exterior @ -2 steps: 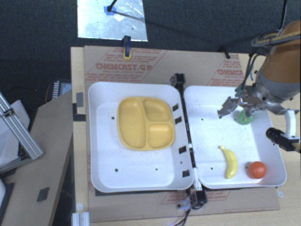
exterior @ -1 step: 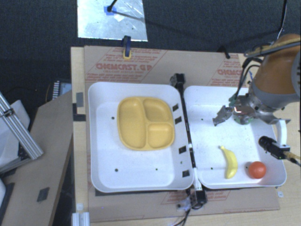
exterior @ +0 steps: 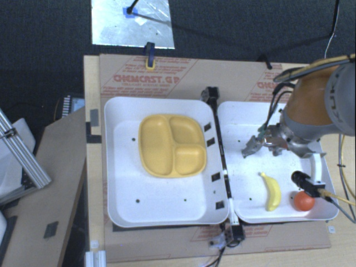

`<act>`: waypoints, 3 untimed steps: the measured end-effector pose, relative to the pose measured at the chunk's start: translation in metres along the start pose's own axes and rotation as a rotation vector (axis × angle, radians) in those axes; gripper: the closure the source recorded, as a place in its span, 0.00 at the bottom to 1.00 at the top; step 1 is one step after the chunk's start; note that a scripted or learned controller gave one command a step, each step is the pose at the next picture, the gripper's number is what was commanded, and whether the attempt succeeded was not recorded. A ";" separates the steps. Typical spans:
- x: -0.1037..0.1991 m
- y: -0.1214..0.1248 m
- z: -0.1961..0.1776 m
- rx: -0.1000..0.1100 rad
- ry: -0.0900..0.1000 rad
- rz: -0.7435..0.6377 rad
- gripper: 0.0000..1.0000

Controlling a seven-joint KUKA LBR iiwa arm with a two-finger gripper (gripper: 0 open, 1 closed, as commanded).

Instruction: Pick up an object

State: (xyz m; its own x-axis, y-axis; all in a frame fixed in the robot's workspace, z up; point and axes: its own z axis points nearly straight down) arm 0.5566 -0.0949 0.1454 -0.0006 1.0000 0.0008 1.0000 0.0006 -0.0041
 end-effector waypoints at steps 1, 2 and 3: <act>-0.001 0.008 0.046 -0.001 0.000 0.001 0.00; -0.001 0.009 0.033 -0.006 -0.001 0.002 1.00; -0.004 0.013 -0.011 -0.010 -0.002 -0.002 1.00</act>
State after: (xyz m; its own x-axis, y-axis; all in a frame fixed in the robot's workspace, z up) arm 0.5699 -0.0994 0.1563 -0.0024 1.0000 -0.0012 1.0000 0.0025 0.0060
